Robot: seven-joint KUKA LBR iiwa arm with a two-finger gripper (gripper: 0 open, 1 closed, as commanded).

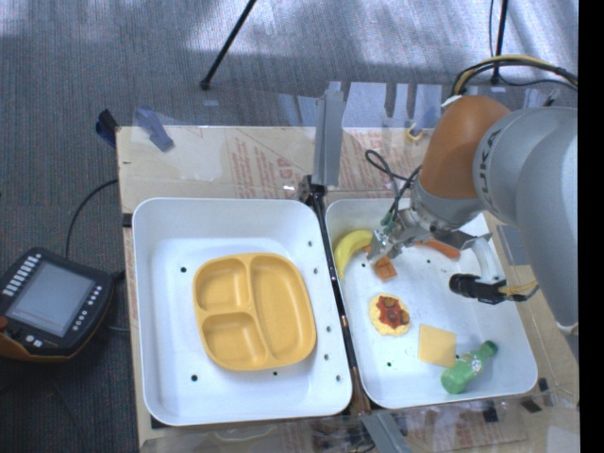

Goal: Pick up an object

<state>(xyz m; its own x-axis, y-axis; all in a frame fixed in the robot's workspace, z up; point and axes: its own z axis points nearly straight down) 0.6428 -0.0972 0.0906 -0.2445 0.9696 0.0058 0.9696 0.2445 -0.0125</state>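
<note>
Gripper low in right bin, finger state unclear. Orange block just below; banana left; pizza, cheese slice, green bottle beyond. Yellow tray in left bin.

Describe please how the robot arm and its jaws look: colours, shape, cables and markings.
The arm is thick and rounded, grey, with an orange band above the wrist and dark lettering on the grey shell. Yellow and black cables loop over its top. The gripper is small and metallic, with thin black wires beside it.
</note>
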